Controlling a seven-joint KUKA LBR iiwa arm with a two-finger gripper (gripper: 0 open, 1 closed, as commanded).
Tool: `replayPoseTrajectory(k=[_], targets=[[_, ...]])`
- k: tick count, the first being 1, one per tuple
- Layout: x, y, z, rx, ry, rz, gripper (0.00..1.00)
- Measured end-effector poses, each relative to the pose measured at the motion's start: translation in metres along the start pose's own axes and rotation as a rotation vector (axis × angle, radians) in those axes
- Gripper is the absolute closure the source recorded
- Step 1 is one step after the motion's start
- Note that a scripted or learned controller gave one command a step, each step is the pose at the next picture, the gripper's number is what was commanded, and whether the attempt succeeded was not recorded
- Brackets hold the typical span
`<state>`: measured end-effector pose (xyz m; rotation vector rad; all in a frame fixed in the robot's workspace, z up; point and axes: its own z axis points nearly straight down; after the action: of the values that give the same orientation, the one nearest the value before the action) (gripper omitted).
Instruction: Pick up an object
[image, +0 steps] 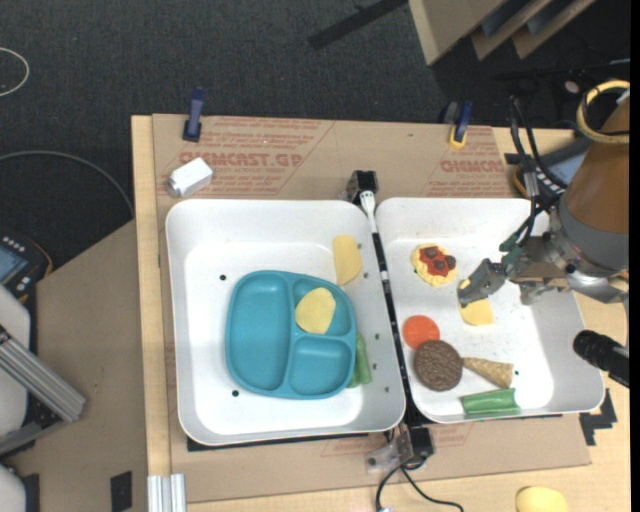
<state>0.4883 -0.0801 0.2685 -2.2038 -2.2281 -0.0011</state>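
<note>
Pincer over right bin, just above yellow piece; finger spread unclear.

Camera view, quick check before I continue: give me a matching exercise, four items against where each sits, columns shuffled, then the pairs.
Items:
1. blue tray
2. orange disc
3. green piece
4. small pizza

Places:
A. right bin, near its front edge
B. left bin, in the middle
C. right bin, near its back, left of the gripper
D. right bin, by its left wall, just above the brown round

Pairs: 1-B, 2-D, 3-A, 4-C
</note>
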Motion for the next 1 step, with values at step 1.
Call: replayPoseTrajectory(k=[1], targets=[[-0.0577,0.0471,0.0658,0.000,-0.007,0.015,0.00]])
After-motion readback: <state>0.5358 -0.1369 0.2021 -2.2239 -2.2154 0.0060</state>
